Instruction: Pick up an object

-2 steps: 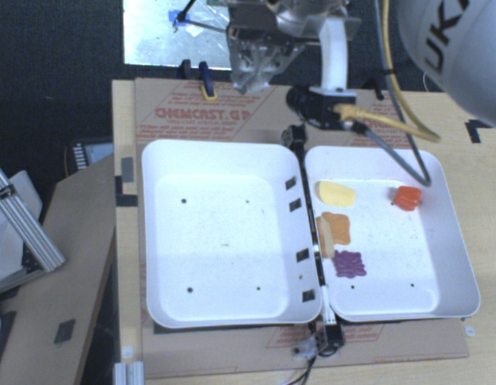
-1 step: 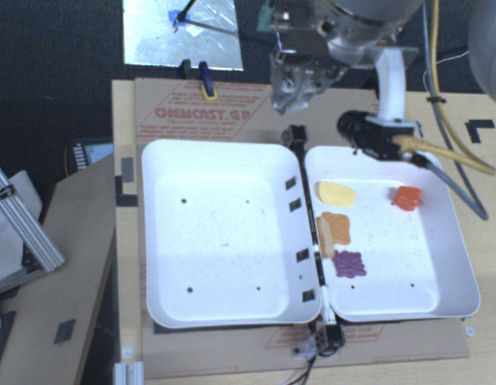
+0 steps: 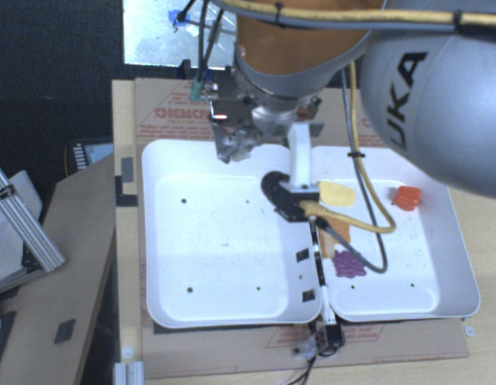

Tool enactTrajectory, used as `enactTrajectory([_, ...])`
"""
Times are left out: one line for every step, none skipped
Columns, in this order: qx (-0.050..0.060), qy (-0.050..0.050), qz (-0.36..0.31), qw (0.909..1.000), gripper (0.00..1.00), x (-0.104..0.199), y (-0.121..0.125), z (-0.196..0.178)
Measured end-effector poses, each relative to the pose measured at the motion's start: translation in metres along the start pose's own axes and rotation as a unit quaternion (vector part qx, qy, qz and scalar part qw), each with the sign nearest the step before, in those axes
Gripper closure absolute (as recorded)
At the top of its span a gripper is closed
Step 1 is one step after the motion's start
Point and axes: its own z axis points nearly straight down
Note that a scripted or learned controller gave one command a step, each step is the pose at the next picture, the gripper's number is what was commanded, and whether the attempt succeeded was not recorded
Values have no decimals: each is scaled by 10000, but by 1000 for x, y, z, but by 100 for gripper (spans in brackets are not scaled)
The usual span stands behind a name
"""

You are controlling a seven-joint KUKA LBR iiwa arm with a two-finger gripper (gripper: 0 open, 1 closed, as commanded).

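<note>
My gripper (image 3: 230, 144) hangs over the far edge of the left bin (image 3: 164, 295), a metal-grey block under the orange wrist band. The task's objects lie in the right bin (image 3: 453, 283): a yellow piece (image 3: 338, 193) near the divider, an orange-red block (image 3: 406, 198) at the far right, a purple bumpy piece (image 3: 350, 264) toward the front, and an orange piece (image 3: 341, 228) partly hidden under the yellow cable. The gripper is to the left of all of them and touches none.
The arm's big grey and orange body covers the top of the view and the right bin's far side. The bins rest on a cardboard sheet (image 3: 164, 111). A metal frame (image 3: 23, 223) stands at the left.
</note>
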Motion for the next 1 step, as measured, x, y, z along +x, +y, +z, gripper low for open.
enactTrajectory([-65, 27, 13, 10000, 100, -2, -43, -36])
